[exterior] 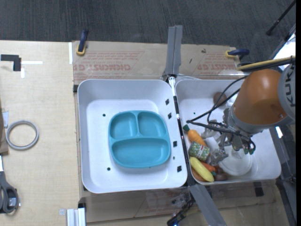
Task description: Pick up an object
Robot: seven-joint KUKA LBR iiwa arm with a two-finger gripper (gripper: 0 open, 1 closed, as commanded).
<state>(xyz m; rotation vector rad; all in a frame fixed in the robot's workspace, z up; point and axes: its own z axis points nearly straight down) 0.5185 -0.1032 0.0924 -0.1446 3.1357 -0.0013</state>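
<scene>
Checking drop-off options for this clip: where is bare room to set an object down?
Free: left bin floor around the blue divided plate, and the right bin's back strip. Crowded: its front-left corner, with carrot, banana and gripper.

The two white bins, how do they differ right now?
The left bin holds one thing, a blue divided plate lying flat; the right bin holds a cluster of small items, among them a carrot and a banana. The arm hangs over the right bin, not the left bin. Both are shallow, white, side by side.
</scene>
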